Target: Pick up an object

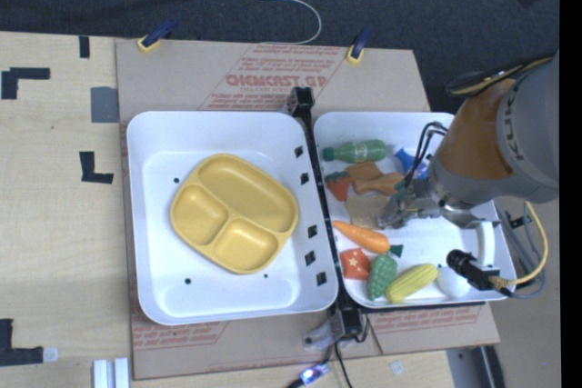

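Tool low over right bin, arm from right.

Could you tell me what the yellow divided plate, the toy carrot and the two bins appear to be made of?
The yellow divided plate looks like moulded plastic, satin, with soft highlights on its rounded ridges. The toy carrot seems to be glossy plastic, uniformly orange. The left bin and right bin look like smooth white plastic, though coated metal is possible.
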### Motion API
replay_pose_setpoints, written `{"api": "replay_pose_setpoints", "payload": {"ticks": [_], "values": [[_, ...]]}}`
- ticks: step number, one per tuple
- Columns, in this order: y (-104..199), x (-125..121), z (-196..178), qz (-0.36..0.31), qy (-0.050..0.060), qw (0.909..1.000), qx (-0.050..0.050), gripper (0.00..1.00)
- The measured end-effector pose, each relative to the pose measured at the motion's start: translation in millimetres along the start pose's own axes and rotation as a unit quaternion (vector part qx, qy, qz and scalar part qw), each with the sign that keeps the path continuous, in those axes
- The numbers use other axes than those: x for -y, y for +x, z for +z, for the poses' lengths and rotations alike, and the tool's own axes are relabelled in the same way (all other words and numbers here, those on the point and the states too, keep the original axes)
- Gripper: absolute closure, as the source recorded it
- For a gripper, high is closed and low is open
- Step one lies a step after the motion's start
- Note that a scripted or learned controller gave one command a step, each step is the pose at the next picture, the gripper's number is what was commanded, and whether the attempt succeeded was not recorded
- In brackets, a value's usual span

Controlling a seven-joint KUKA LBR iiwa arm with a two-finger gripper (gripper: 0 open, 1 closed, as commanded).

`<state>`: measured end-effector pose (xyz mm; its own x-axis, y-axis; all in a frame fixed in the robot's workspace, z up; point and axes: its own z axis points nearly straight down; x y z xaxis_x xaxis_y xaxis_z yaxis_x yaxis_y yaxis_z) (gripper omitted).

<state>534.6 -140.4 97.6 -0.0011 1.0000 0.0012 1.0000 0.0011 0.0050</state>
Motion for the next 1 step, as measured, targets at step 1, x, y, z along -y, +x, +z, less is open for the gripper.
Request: {"api": "replay_pose_setpoints", "payload": {"ticks": [1], "values": [[2.2,8.1,-47.8,0.000,0.002,1.0000,0.001,1.00]]}}
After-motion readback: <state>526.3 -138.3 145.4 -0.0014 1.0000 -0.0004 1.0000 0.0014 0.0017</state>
